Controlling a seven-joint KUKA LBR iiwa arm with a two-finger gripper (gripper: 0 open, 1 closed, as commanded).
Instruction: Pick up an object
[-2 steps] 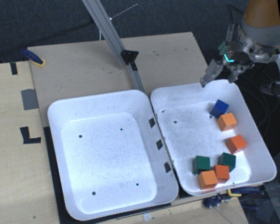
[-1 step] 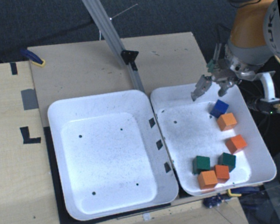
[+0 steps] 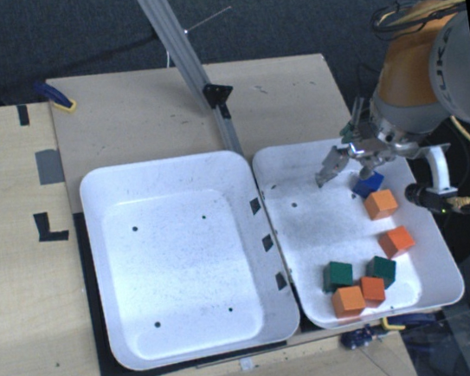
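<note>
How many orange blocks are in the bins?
4, all in the right bin: one beside the blue block, one lower right, two together at the bottom. The gripper may hide more.

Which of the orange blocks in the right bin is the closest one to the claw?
The orange block just below the blue block, highest in the view; the other orange ones lie lower.

Clearances as I read them from the overhead view:

- Left bin (image 3: pixel 104 246): floor bare, open to approach from above.
- Right bin (image 3: pixel 300 243): left half of its floor bare.
- Obstacles along its right side: blue block (image 3: pixel 368 184), touching orange block (image 3: pixel 381 203); a second orange block (image 3: pixel 397 241) apart.
- Near corner crowded: two green blocks (image 3: pixel 338 274) and two orange ones (image 3: pixel 349 300), packed close.
- Slanted metal bar (image 3: pixel 189 58) crosses above the bins' far edge.
</note>
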